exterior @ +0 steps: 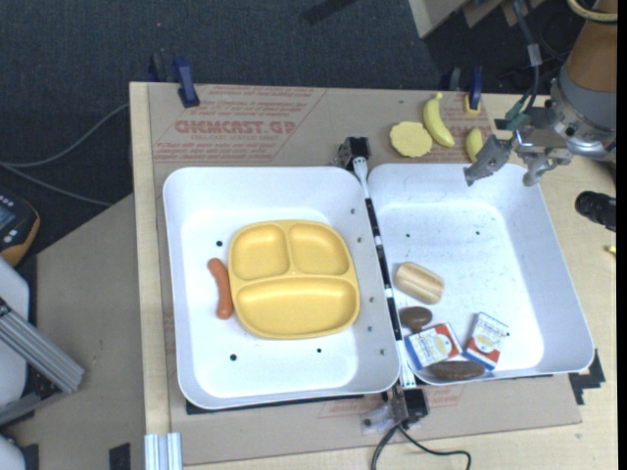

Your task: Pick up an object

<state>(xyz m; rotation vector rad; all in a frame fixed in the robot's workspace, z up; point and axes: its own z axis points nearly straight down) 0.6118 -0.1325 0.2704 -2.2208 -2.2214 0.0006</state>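
Tool [509, 157] poised at upper right of frame, above the far rim of the right bin [549, 292], fingers spread wide, nothing between them. Approach step, by the look of it; no grasp made. Candidate objects clustered low in that bin: bread roll [419, 281], brown lump [415, 317], two small cartons [432, 345] [488, 338]. Left bin [186, 262] carrying a yellow divided tray [292, 279], sausage [221, 287] beside it. Next: travel toward lower frame, descend over one item, close.

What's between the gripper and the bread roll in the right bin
Nothing visible. The gripper hangs over the right bin's far edge, and bare bin floor lies between it and the bread roll.
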